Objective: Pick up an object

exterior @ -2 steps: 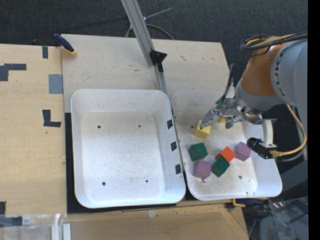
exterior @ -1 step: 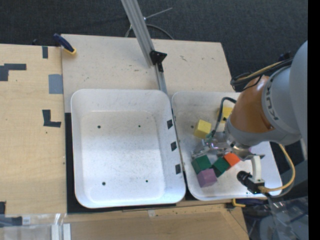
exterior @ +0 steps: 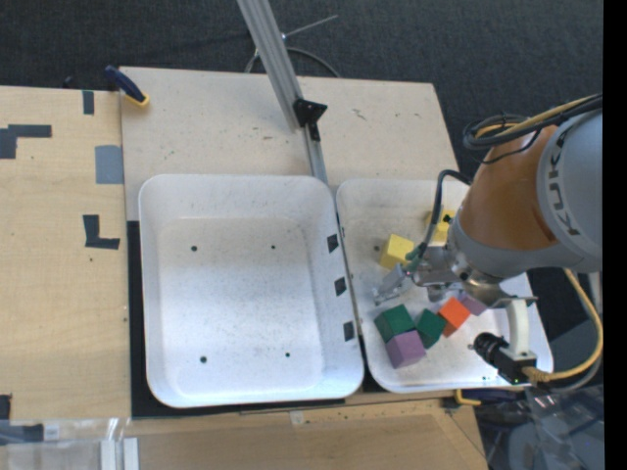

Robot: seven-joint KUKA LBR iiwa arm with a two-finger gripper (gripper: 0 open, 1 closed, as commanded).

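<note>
The right white bin (exterior: 367, 199) holds several small blocks. A yellow block (exterior: 398, 251) lies near its middle, and a second yellow piece (exterior: 443, 225) peeks out beside the arm. Toward the front lie two green blocks (exterior: 395, 321) (exterior: 431, 326), a purple block (exterior: 405, 350) and an orange block (exterior: 454, 313). My gripper (exterior: 394, 283) reaches down into this bin from the right. It sits just below the yellow block and just above the green ones. Nothing is visibly held in it.
The left white bin (exterior: 235, 189) stands beside the right one, their rims touching. A slanted metal rail (exterior: 279, 52) runs down to the bins' shared far edge. The arm's orange band (exterior: 505, 209) covers the right bin's right side. Cables (exterior: 578, 355) hang at the right.
</note>
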